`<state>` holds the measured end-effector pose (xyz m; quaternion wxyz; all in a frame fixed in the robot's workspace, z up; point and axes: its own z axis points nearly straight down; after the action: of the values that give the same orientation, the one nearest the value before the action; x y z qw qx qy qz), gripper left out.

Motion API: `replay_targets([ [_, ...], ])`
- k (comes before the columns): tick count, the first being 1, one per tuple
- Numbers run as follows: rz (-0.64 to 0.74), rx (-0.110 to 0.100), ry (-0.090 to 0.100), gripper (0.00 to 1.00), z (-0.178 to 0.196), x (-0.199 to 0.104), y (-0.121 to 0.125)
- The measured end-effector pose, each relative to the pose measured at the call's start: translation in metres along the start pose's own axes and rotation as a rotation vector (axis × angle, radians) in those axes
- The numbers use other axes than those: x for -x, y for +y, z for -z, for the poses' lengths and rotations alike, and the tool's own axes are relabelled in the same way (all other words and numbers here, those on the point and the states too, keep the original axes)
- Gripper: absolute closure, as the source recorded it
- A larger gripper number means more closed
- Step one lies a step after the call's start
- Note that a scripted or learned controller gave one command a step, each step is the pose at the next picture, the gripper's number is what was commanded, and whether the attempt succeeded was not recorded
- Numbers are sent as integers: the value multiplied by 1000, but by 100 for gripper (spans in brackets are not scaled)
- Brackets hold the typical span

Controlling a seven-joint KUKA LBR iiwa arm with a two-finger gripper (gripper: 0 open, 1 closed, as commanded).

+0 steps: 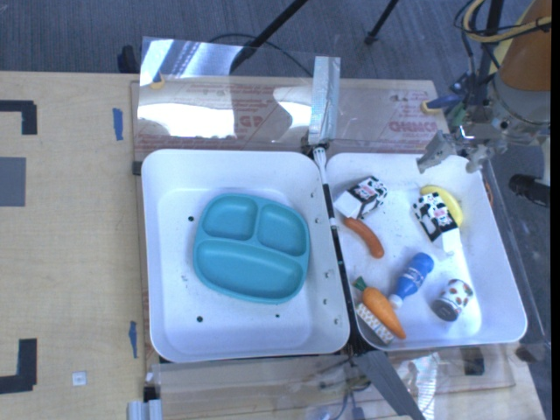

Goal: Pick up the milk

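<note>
Pale wooden bench (61, 261), grey floor (87, 16)

The right edge cuts off my arm (529, 59), and my gripper (457, 151) is too small to tell its state.

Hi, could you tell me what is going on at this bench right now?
A robot arm is meant to pick up the milk. Its gripper sits at the far right corner of the right bin, above the contents, with nothing seen between its fingers. Two cow-patterned milk cartons lie in that bin, along with a banana, a sausage, a carrot, a blue bottle and a can. The left bin holds a blue divided plate.
</note>
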<state>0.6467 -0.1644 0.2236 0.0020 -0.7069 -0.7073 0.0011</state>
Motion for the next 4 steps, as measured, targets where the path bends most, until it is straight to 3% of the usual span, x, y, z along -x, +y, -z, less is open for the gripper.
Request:
replay_targets([
  [1,197,-1,10,0,-128,46,11],
  [2,381,10,-2,0,-136,-18,-18],
  [3,426,8,-2,0,-136,-61,-98],
  [4,422,16,-5,100,-125,-60,-96],
])
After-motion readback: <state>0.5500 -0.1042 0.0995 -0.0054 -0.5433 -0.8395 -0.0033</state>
